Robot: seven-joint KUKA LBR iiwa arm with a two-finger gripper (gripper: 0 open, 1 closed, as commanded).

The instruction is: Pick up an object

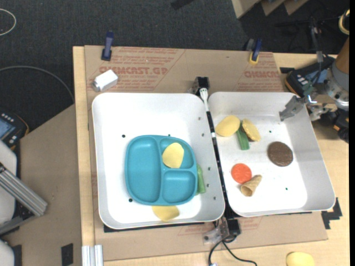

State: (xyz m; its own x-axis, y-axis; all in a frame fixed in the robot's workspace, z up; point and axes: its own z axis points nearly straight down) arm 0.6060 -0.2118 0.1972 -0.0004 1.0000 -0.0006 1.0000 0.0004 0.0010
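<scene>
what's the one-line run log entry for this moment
pincer: over right white bin top-right corner | held: nothing visible | nearest: round brown disc, untouched

bins [111, 204]: 2 | tray [143, 170]: 1 | yellow pieces [173, 155]: 4 | brown disc [280, 153]: 1 | cone [250, 185]: 1

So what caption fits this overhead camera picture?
Gripper hovering at the right bin's corner, toy food below; blue tray in left bin.

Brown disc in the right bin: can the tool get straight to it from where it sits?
Probably yes. The tool hovers at the right bin's upper right corner, and the brown disc lies flat just below it with bare floor around it and nothing between them.
</scene>
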